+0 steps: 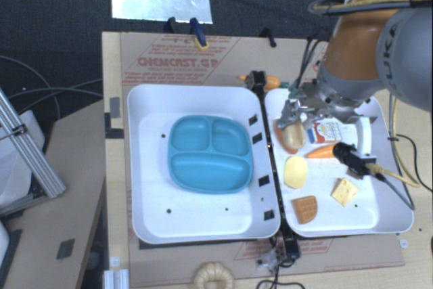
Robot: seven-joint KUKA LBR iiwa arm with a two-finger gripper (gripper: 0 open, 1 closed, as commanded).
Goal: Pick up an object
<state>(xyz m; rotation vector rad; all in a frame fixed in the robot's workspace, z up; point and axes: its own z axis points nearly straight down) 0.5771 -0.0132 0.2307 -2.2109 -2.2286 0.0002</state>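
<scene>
My gripper point(292, 117) hangs low over the far left part of the right bin point(385, 213). Directly beneath it, touching or nearly so, lies a tan rounded food piece point(292, 137). Close by lie an orange carrot point(322, 151), a white and red packet point(330, 130), a pale yellow oval piece point(295, 172), a yellow cheese wedge point(344, 192) and a brown toast-like piece point(304, 208). Whether anything is held I cannot make out.
The left bin point(149, 213) holds a blue divided plate point(210, 152). A black divider strip point(265, 145) runs between the bins. A small orange thing point(271, 82) lies behind the bins, and a pale ring point(213, 275) lies on the bench's front edge.
</scene>
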